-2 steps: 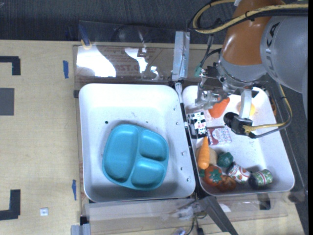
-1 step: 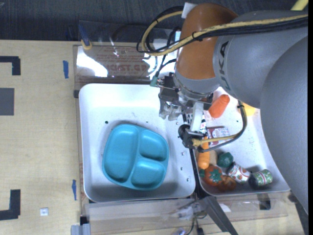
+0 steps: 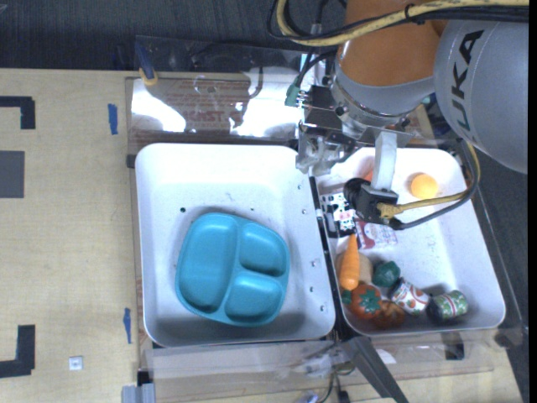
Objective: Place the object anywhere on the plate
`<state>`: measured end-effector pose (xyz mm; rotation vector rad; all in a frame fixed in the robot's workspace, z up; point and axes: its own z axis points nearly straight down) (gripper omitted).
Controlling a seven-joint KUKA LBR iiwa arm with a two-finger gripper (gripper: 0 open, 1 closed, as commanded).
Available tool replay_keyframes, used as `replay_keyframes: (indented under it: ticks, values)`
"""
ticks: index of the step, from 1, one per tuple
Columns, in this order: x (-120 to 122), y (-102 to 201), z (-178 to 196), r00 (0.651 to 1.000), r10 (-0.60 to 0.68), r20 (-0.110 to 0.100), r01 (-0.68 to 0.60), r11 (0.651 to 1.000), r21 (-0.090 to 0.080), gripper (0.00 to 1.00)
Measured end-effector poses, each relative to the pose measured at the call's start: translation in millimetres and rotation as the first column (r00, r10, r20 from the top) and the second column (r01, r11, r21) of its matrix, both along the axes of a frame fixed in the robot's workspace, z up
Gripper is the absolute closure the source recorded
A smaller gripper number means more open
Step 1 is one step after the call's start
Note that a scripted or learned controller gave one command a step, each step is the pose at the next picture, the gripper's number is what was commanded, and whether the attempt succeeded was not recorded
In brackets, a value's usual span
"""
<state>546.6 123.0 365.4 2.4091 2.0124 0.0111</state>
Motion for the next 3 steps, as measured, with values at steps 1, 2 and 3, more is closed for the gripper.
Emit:
replay_keyframes:
  ticks: [1,2,3]
  values:
    - [-59.1,66.2,-100.2,0.990,0.139,-0.015,-0.139,0.990,-0.003,1.00]
    - [-17.8,60.6,-78.2,0.979,-0.204,-0.007,0.204,0.979,-0.003,1.00]
    - [-18.0,60.9,-78.3,0.979,-0.203,-0.007,0.203,0.979,-0.003,0.00]
